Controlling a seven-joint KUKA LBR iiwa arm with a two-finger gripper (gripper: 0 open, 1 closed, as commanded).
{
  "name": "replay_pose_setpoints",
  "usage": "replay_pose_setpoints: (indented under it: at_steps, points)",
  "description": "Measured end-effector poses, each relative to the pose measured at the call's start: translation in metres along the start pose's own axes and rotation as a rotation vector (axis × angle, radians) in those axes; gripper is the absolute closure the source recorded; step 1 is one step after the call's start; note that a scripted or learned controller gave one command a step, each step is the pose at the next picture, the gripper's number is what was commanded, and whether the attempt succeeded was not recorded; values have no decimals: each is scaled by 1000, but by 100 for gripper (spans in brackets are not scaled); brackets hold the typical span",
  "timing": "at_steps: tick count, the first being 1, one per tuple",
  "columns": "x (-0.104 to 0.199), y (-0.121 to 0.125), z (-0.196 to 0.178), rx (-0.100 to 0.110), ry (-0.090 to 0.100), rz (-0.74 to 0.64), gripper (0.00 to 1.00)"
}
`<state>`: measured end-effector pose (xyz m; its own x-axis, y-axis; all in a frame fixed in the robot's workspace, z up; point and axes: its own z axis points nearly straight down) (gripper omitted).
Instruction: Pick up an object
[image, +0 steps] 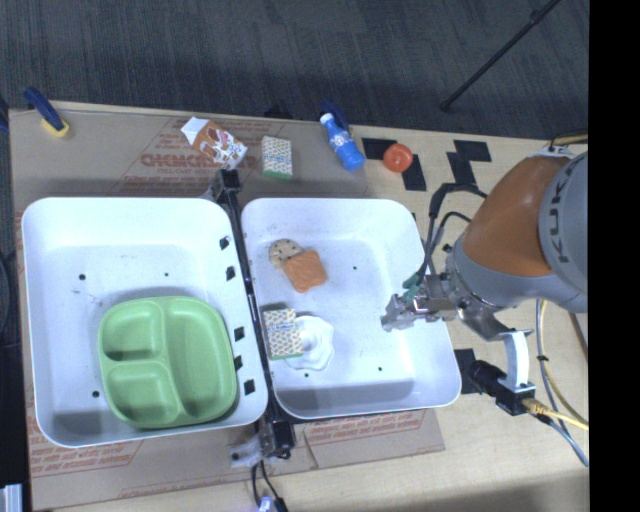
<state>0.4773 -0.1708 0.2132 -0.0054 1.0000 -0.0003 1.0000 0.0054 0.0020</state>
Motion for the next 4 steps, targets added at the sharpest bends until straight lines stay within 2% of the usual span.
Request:
replay_pose_setpoints:
  at_steps: [1,4]
  points:
    - [7,7,2,2,0,-1,100]
    - [8,-1,9,6,2,0,100]
